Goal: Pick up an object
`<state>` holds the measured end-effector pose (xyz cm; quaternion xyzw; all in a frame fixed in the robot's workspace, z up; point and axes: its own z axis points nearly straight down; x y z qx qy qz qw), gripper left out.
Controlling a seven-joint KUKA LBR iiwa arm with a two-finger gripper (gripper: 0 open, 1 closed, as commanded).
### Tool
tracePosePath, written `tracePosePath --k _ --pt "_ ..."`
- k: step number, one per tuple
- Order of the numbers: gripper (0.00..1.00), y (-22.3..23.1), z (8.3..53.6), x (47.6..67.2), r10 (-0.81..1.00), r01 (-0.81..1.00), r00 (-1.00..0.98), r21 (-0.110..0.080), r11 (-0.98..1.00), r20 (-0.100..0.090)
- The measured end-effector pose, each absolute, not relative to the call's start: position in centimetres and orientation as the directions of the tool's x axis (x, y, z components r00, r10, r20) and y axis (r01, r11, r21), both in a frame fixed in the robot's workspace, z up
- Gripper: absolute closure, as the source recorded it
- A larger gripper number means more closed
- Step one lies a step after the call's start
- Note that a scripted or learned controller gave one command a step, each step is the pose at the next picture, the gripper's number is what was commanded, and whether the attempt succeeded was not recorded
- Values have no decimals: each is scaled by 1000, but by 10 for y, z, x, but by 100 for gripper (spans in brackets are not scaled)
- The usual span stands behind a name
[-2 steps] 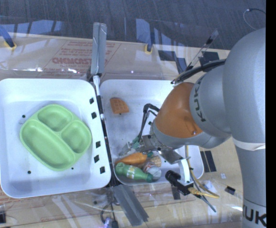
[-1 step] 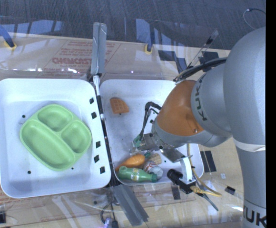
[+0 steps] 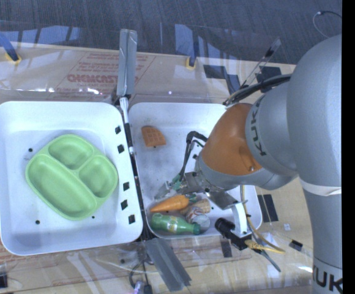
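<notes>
Jaws (image 3: 188, 182) low in right bin (image 3: 165, 112), state can't tell, hidden under orange-banded wrist, just above clutter at front: carrot (image 3: 170, 203), green bottle (image 3: 174, 225), beside them; brown toast piece (image 3: 153, 136) apart near back; green divided plate (image 3: 71, 175) in left bin (image 3: 12, 121).

From my remote station I see a dark grey carpet floor (image 3: 104, 2) across the top of the view. Below it stands the bench (image 3: 55, 72), with a light wood top covered by clear plastic sheet that reflects the light. A red printed label (image 3: 101, 72) lies under the sheet. Blue tape pieces (image 3: 6, 45) hold its corners.
</notes>
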<state>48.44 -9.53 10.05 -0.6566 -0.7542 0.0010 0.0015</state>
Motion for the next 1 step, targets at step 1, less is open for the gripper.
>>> tracePosePath --k 1 --pt "0 -96 91 514 977 977 -214 -2 214 1"
